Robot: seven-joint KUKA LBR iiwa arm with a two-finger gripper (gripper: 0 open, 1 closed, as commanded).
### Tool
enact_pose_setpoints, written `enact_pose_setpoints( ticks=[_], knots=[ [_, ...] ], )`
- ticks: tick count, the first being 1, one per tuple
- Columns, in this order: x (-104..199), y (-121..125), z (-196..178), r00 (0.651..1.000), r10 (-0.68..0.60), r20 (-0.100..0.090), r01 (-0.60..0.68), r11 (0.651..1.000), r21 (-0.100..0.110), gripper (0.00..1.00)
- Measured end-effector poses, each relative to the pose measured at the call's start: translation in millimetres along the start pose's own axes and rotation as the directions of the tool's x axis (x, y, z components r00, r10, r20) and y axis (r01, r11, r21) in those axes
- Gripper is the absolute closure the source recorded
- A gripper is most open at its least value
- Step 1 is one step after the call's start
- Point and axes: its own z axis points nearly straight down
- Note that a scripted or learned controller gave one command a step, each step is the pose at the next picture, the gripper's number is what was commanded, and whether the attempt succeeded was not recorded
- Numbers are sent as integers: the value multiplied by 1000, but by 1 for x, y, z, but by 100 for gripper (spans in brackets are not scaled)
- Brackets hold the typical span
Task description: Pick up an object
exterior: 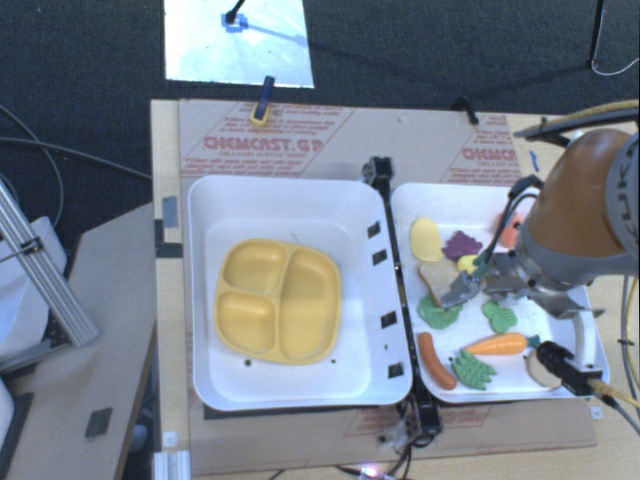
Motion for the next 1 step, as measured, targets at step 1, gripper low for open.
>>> enact_pose_setpoints(
  ticks=[1],
  knots=[
    [101, 47, 0, 1000, -19, -3, 19, 1000, -6, 0]
  ],
)
